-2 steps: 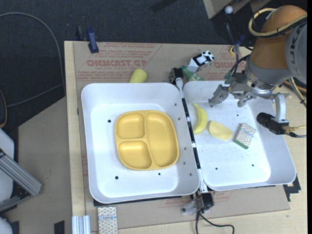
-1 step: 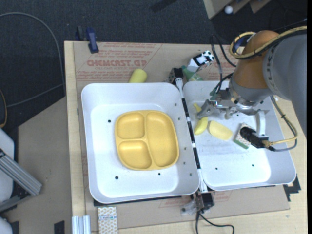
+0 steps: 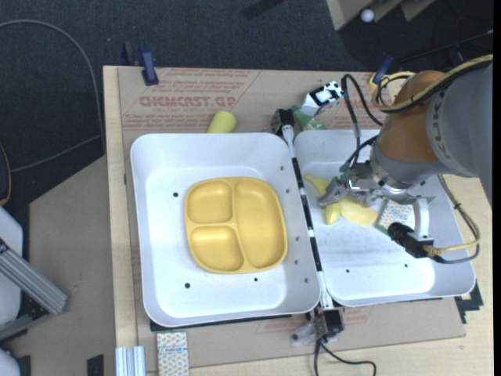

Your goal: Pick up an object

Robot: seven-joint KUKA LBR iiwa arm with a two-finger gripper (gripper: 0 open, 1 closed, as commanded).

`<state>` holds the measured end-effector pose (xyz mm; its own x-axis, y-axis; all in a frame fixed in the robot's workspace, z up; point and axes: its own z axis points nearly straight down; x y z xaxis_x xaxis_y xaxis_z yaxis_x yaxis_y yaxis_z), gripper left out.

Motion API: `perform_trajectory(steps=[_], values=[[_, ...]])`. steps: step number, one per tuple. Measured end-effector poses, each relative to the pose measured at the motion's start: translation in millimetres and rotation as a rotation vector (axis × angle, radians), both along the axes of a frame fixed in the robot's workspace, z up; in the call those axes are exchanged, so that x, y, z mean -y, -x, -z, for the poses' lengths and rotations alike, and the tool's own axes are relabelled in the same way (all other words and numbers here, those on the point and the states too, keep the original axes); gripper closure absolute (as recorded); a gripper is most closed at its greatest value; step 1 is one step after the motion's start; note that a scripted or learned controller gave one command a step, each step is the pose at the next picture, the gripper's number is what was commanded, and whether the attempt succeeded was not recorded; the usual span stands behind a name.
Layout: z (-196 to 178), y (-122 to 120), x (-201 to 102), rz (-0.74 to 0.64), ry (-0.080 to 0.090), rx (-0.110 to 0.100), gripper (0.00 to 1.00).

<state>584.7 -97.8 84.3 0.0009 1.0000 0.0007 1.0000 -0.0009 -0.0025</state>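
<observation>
Pale yellow rounded lump (image 3: 360,214) lying in the right shallow white bin (image 3: 376,276), toward that bin's left edge and about midway between its far and near edges. Touching its left end I see a smaller, brighter yellow chunk (image 3: 333,211). A short curved yellow piece (image 3: 316,184) lies apart from these, closer to the bin's far-left corner.

The tool (image 3: 350,192) is directly over the lump's far side, on the grey arm with the orange band (image 3: 407,135) that reaches in across the bin's right edge. I cannot tell from this view whether the tool is released or clenched, and I see nothing lifted clear of the bin floor.

A small speckled flat packet (image 3: 397,212) lies just beside the lump, on its right.

The left shallow white bin (image 3: 156,210) holds a yellow three-compartment plastic plate (image 3: 235,224) at its centre.

On the tan printed surface (image 3: 180,92), a yellow cylinder (image 3: 221,121) rests just beyond the left bin's far edge, and a blue clamp (image 3: 146,63) grips the surface's far-left corner.
</observation>
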Motion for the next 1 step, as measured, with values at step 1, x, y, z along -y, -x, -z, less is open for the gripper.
perform_trajectory(steps=[1], values=[[-11.6,-1.8,-0.5,0.000,0.000,0.006,1.00]])
